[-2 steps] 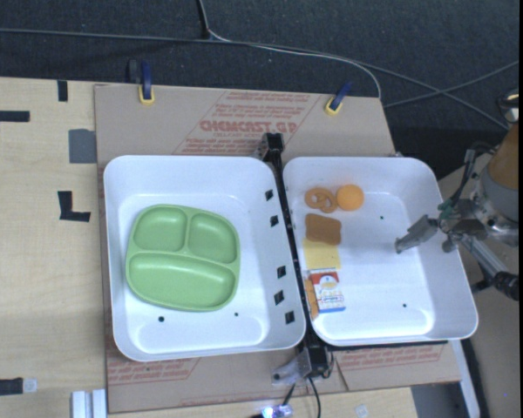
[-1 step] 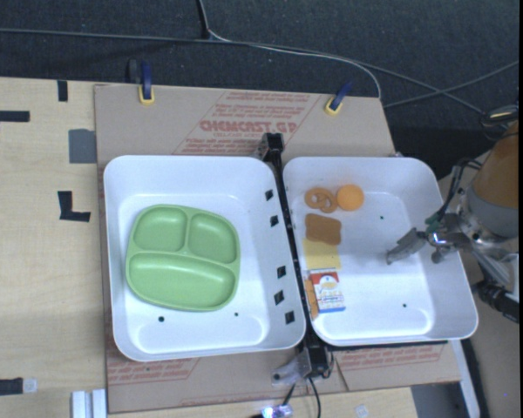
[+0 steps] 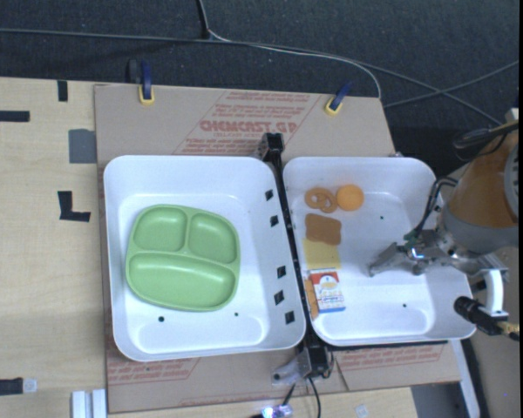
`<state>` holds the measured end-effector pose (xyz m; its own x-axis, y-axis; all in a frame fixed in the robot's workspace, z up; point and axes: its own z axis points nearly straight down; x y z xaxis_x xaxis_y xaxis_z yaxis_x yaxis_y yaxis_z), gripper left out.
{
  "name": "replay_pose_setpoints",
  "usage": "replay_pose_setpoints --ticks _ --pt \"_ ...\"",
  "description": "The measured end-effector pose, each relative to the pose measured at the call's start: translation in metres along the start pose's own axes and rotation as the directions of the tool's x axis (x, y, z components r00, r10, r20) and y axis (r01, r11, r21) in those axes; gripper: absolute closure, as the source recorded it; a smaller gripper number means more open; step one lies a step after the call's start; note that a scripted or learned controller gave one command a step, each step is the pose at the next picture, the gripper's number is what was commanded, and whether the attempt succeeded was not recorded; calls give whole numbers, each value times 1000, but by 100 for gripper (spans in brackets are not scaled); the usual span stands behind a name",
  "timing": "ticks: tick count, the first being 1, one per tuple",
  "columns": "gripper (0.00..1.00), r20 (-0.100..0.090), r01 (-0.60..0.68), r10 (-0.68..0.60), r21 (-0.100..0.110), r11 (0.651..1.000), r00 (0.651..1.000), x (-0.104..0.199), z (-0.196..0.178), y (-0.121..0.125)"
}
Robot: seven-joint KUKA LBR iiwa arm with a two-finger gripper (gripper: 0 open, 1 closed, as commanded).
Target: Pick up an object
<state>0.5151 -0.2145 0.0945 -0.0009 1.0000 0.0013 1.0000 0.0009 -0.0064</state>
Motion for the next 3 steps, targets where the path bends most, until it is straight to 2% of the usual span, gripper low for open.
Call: replay_pose_setpoints --ticks 1,3 --pt "100 0 1 -1 -3 1000 1000 0 -13 1" --pt "100 3 1 -1 -11 1000 1000 10 -128 2"
